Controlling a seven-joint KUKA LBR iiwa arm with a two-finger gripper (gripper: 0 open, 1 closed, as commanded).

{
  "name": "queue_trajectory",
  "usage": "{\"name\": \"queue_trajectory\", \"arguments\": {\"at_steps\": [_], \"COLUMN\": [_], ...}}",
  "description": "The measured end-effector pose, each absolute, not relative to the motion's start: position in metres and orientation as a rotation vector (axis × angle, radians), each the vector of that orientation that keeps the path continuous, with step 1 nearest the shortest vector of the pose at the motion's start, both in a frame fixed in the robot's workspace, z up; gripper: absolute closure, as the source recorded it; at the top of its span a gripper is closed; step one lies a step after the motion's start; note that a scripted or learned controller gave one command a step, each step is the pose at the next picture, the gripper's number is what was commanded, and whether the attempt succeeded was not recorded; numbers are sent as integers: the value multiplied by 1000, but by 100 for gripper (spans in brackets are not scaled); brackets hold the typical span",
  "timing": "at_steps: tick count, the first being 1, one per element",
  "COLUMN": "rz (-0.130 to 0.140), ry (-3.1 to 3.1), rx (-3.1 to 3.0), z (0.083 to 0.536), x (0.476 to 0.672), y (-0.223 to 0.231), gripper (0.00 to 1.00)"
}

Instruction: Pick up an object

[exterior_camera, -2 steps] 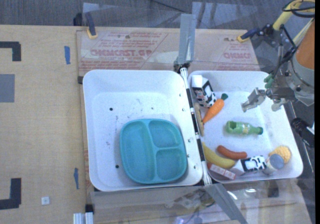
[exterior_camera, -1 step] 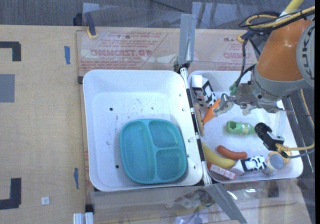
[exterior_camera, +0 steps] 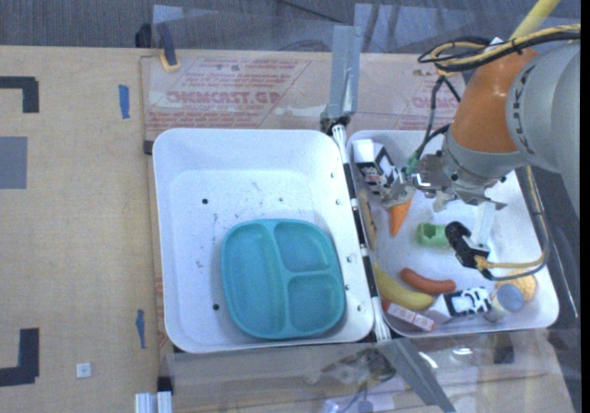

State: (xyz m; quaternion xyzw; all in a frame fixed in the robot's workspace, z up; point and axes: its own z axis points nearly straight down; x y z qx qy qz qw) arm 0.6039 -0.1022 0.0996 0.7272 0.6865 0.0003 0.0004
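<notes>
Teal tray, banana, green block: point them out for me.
teal tray [exterior_camera: 281, 277], camera view, middle divider.
banana [exterior_camera: 398, 289], camera view, mid curve.
green block [exterior_camera: 430, 234], camera view, top face.

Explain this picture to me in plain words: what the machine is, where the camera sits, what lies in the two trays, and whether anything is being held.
A single camera looks down at a slant on a bench. The grey robot arm with an orange band reaches in from the right; its gripper hangs over the right bin. That bin holds a carrot, a green block, a sausage, a banana and other small items. The left bin holds a teal divided plate. I cannot tell whether anything is held.
</notes>
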Motion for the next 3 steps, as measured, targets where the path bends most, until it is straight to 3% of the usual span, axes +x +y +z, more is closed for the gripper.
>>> {"name": "queue_trajectory", "arguments": {"at_steps": [1,2,3], "rz": [3,-6,-4], "ry": [2151,2147,1894], "rx": [2286,2297,2510], "z": [110,184,185], "x": [604,659,631], "y": [-103,-69,-65], "gripper": [100,100,100]}}
